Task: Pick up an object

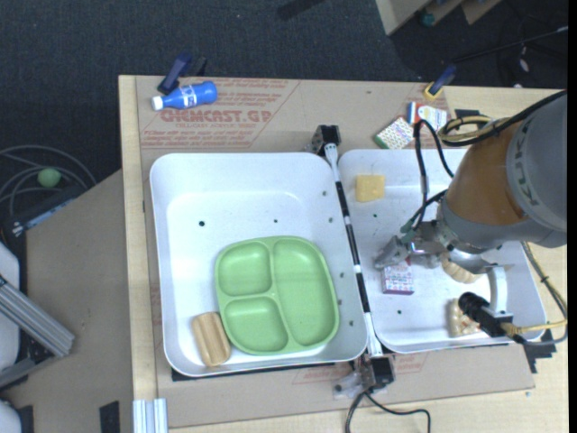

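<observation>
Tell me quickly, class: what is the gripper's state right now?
Gripper: low in the right bin, just above a small pink-and-white packet; open or shut cannot be told, and no object is seen held.

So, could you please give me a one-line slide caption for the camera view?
KUKA arm's gripper low in the right white bin above a small pink-patterned packet; green three-compartment plastic plate in the left bin.
</observation>
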